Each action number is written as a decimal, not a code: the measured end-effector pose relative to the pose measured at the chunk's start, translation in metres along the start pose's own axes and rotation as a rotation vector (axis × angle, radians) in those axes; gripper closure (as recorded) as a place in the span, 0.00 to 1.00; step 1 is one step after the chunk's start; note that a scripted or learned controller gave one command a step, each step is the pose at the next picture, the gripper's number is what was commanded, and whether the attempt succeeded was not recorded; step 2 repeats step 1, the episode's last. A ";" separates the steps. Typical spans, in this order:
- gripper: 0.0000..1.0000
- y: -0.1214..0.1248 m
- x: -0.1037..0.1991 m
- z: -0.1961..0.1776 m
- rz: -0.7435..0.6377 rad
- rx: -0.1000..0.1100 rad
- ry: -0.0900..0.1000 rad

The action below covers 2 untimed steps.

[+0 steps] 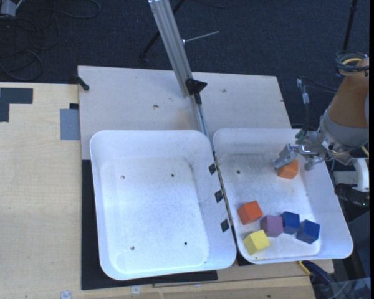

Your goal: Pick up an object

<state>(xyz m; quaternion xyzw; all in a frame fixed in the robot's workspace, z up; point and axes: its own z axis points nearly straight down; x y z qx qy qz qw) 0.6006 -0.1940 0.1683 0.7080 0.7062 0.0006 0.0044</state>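
1. The gripper (294, 158) is down in the right bin (336, 238), near its far right edge.
2. Its fingers are spread, straddling the small orange block (288, 170), not clenched on it.
3. I'd centre over the block first, then squeeze and lift straight up.

Arm (346, 114) reaching in from right, claw (294, 159) low.

Arm (352, 101) cut off at right.
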 end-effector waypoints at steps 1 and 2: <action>0.00 0.039 0.000 0.051 -0.004 -0.013 -0.002; 0.00 0.039 0.000 0.051 -0.004 -0.013 -0.002</action>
